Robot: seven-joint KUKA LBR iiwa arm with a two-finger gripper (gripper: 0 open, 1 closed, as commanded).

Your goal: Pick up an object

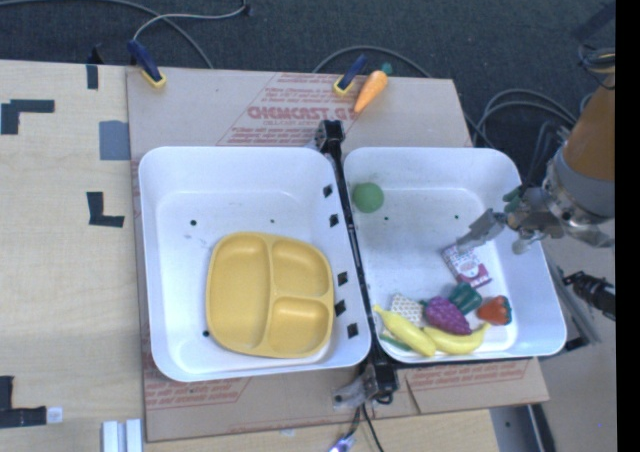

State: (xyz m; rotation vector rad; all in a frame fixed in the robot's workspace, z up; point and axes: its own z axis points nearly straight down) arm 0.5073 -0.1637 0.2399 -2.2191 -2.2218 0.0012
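While the arm waits at the right rim, this is how things lie:

Step in hand: approach, as I judge it; nothing is lifted, and the pick itself is not yet made.
Gripper: the gripper (pixel 485 227) reaches in over the right side of the right bin (pixel 420 160), low and slanted toward the middle. Whether its jaws stand wide or narrow I cannot tell; nothing shows between them.
Nearest thing: a small packet (pixel 466 262) with pink print lies on the bin floor just below the gripper, apart from it.
Pile: along the front wall of the same bin lie a banana (pixel 440 338), purple grapes (pixel 447 315), a red piece (pixel 494 311), a dark green piece (pixel 465 295) and a checked scrap (pixel 404 306), touching or crowding one another.
Loose thing: a green ball (pixel 367 196) sits alone near the wall between the bins, well apart from the rest.
Left bin: the left bin (pixel 160 180) holds a yellow divided tray (pixel 268 293).
Outside: a toy carrot (pixel 369 90) lies on the cardboard behind the bins.
Next move calls for: a short drop onto the packet, which is probably flat and hard to pinch; the ball looks an easier target but may roll.
Edges and room: the middle of the right bin's floor is bare, giving room to descend; the pile is hemmed by the front wall, so jaws there risk striking the rim.
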